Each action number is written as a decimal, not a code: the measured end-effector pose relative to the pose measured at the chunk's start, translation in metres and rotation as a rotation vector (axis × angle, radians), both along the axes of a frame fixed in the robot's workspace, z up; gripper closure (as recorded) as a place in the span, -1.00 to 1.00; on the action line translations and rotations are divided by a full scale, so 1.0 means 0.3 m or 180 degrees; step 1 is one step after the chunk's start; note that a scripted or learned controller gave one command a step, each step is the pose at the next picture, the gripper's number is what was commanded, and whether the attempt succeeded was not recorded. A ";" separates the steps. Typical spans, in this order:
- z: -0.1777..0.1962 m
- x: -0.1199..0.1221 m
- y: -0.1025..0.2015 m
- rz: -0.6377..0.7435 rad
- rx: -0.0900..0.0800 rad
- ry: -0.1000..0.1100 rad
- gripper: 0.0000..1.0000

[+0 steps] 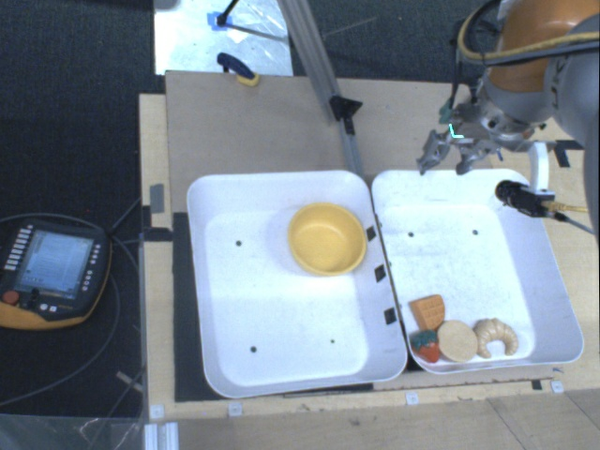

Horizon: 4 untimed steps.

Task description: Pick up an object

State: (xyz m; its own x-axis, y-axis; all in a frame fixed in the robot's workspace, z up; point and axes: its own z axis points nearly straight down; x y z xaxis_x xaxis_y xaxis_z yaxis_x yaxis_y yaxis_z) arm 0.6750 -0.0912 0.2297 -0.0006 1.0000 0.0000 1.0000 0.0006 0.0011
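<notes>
Camera view: brown bench (262, 129), two white bins (281, 364), dark carpet (75, 82) around.

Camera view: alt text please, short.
A grey-and-orange arm holds its open gripper above the far edge of the right bin, nothing between its fingers. A yellow bowl sits in the left bin; small food items cluster in the right bin's near corner.

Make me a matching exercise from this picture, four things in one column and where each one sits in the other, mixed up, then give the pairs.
Things:
1. yellow bowl
2. croissant
3. gripper
4. teach pendant

Places:
A. on the floor left of the bench
B. above the right bin's far edge
C. left bin, far right part
D. right bin, near corner

Pairs: 1-C, 2-D, 3-B, 4-A
</notes>
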 end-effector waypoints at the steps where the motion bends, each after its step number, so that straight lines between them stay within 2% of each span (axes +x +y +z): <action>1: 0.000 0.000 0.000 0.0000 0.0000 0.0000 -1.00; 3: -0.411 -0.009 -0.016 0.0000 0.0001 0.0018 -1.00; 4: -0.466 -0.008 -0.015 0.0000 -0.0001 0.0003 -1.00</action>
State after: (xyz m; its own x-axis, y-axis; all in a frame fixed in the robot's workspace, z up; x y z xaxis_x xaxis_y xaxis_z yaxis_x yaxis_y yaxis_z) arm 0.6725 -0.0957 0.0899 -0.0006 1.0000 -0.0003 1.0000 0.0006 0.0001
